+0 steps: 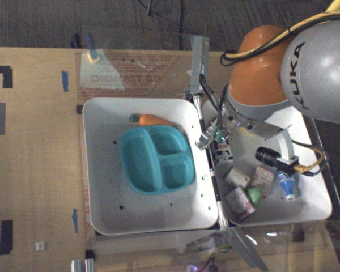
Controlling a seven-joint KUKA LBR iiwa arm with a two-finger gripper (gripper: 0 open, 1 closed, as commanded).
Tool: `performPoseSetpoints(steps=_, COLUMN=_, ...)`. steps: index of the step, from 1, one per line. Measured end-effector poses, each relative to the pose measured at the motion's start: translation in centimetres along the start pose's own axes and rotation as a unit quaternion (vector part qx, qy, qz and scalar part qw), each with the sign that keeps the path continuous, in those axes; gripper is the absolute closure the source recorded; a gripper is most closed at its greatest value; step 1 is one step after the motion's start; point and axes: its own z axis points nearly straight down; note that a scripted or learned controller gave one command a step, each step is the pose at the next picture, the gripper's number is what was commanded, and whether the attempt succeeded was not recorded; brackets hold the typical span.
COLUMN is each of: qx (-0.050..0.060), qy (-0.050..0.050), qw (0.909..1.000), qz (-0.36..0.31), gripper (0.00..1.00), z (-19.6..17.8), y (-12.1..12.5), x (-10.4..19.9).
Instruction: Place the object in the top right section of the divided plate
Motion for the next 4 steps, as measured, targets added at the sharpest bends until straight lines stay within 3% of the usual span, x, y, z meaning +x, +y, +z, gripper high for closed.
performPoseSetpoints(steps=1, qx=-0.001, qy=0.0, qw=0.9731, qz=-0.23, gripper=1.0, z=1.1, y=3.4, x=-1.5)
performPoseSetpoints(steps=2, qx=0.0, qy=0.002, qw=0.9302, qz=-0.367, gripper=1.0, z=2.0, y=-6.1, x=-0.9)
performPoseSetpoints(steps=3, qx=-0.001, qy=0.0, qw=0.9623, qz=-0.272, gripper=1.0, z=2.0, y=3.1, x=-0.8)
performPoseSetpoints(steps=4, qx=0.0, qy=0.001, qw=0.9428, qz=-0.333, gripper=1.0, z=-1.6, y=-1.9, x=4.5)
